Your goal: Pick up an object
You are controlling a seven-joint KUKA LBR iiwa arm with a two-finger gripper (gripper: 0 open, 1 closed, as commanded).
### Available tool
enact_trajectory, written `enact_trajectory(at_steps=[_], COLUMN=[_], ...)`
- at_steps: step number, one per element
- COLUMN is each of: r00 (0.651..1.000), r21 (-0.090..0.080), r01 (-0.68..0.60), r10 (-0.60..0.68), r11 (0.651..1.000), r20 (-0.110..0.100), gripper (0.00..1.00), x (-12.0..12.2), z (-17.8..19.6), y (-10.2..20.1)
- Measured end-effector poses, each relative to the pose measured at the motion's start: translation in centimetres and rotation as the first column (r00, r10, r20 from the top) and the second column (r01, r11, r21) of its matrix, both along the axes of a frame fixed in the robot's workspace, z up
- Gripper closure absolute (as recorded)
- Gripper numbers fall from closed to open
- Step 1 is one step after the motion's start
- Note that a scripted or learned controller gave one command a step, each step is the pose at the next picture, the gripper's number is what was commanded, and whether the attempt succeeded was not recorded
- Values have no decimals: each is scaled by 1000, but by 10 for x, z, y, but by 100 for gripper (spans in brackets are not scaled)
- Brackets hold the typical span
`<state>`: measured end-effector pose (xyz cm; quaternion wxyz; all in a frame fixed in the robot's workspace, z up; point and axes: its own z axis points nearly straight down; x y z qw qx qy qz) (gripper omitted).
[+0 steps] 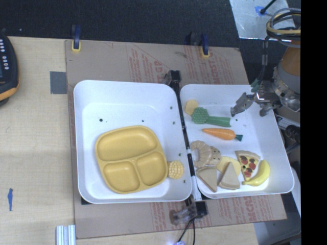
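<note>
End effector (251,106) above bin, carrot (220,133) lying left-right

Non-task stuff I see: light wooden bench (30,152) with a brown cardboard sheet (127,60) on it, held at its far edge by two blue-and-yellow clamps, one at the left (76,39) and one toward the right (204,45). A black-and-orange keypad device (6,65) sits at the far left edge, a grey tape patch (58,82) just left of the cardboard, a small blue mark (9,198) near left, and a ribbed metal piece (65,235) at the near edge. Far right, a white sheet (250,11) lies on the dark floor (127,4).
</note>
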<state>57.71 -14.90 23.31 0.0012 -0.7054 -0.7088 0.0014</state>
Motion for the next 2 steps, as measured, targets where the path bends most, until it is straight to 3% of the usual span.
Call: enact_trajectory(at_steps=[1,2], r00=[1000,1000], r21=[2,0], r01=[6,-7], r10=[-6,7], r11=[1000,1000], r20=[-15,5], gripper=[0,0], x=[-43,19], z=[-144,-141], y=[-64,0])
